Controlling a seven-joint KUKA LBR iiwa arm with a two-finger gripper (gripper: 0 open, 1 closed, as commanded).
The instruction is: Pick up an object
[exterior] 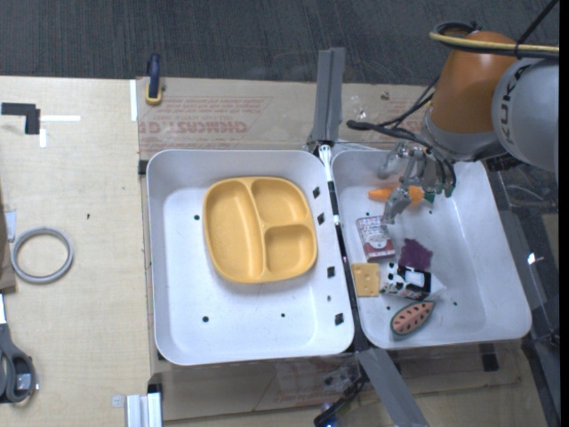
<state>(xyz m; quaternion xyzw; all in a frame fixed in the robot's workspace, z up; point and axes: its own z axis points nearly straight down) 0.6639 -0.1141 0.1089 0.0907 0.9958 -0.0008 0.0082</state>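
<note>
Orange piece (380, 194) lies just beside the claw (404, 194), in the right bin (498, 265).

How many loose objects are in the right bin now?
6: orange piece by the gripper, red packet, purple piece, cracker, black-and-white toy, oval piece. The arm may hide more.

This is a robotics lab or test bench: a plywood bench (71, 194) bears two white bins (178, 327), cardboard lining, a roll of tape (40, 254), scissors (16, 372), and a cabled robot arm (498, 87).
</note>
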